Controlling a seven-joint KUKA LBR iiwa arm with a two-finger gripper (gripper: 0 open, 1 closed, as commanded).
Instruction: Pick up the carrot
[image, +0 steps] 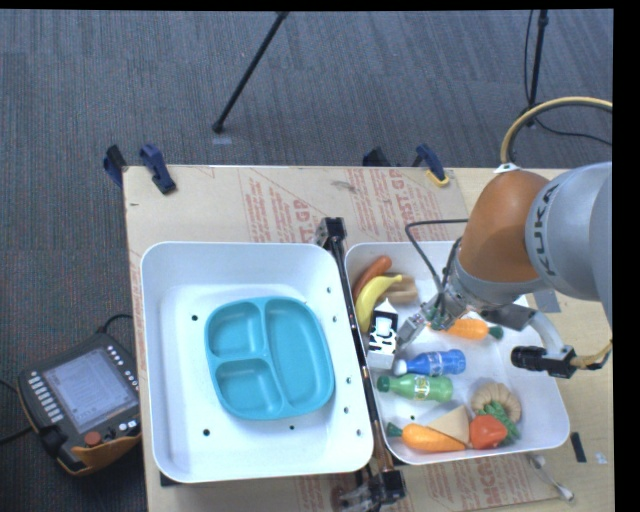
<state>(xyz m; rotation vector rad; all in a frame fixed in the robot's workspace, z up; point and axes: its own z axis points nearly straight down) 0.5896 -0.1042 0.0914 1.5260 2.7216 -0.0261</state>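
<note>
A carrot (433, 437), orange with a green top, lies at the front edge of the right bin (545, 425), its tip against a yellow cheese wedge (456, 421). A second small orange piece with a green end (469, 327) lies mid-bin, just right of my gripper (424, 321). The gripper reaches down from the right into the middle of the right bin, above a blue bottle (437, 362). It stands well behind the front carrot. Nothing shows held in it.
The right bin also holds a sausage (372, 271), banana (374, 296), black-and-white box (382, 334), green bottle (416, 387), red pepper (487, 432) and round bread piece (497, 398). The left bin (165, 300) bears a blue divided plate (270, 357).
</note>
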